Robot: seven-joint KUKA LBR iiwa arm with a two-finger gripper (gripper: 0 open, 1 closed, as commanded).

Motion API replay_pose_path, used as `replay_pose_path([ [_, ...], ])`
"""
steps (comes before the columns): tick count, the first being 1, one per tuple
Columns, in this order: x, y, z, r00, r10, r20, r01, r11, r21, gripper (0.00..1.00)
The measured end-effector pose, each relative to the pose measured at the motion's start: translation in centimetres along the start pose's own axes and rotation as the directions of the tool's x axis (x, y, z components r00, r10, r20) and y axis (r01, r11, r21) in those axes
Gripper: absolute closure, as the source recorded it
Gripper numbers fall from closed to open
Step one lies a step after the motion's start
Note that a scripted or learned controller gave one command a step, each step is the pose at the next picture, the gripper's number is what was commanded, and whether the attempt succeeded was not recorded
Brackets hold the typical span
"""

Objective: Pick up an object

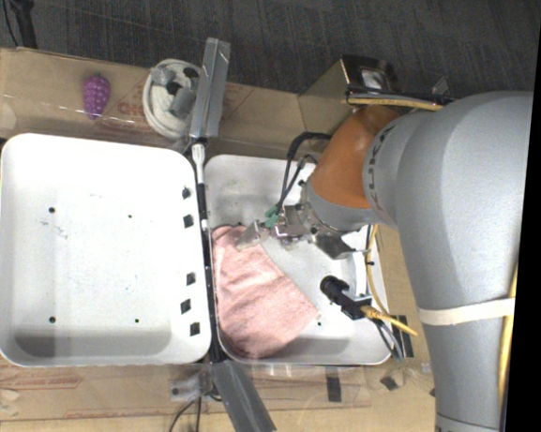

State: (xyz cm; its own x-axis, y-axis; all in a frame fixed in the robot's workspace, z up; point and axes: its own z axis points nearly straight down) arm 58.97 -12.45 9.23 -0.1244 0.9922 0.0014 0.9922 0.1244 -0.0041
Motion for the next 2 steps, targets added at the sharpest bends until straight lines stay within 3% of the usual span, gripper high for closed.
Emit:
replay_pose_path([
  [1,0.0,-6.9,0.1,0.999,0.038,0.0,-0.038,0.999,0.0,0.0],
  [2,-1.0,-2.6,0.1,0.999,0.042,-0.001,-0.042,0.999,-0.001,0.0],
])
